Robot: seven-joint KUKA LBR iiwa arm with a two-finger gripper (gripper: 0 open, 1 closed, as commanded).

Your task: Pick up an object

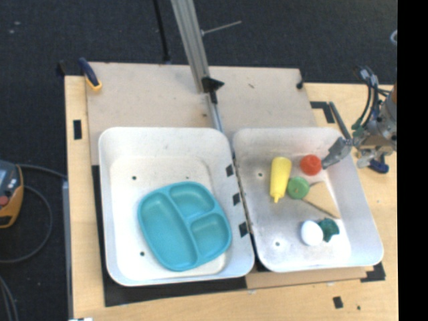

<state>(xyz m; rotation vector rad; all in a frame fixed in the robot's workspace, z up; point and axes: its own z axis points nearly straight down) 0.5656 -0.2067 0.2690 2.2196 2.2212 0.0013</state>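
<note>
The right bin holds a yellow squeeze bottle lying near its middle. A red ball rests just right of the bottle's top. A green round object with a thin stick lies below the red ball. Toward the bin's front sit a white ball and a dark green piece, touching each other. My gripper reaches in over the bin's right rim, just right of the red ball, with nothing seen in it.
The left bin holds a blue divided plate at its front. A metal post rises behind the bins. An orange-tipped clamp sits at the bench's back left corner.
</note>
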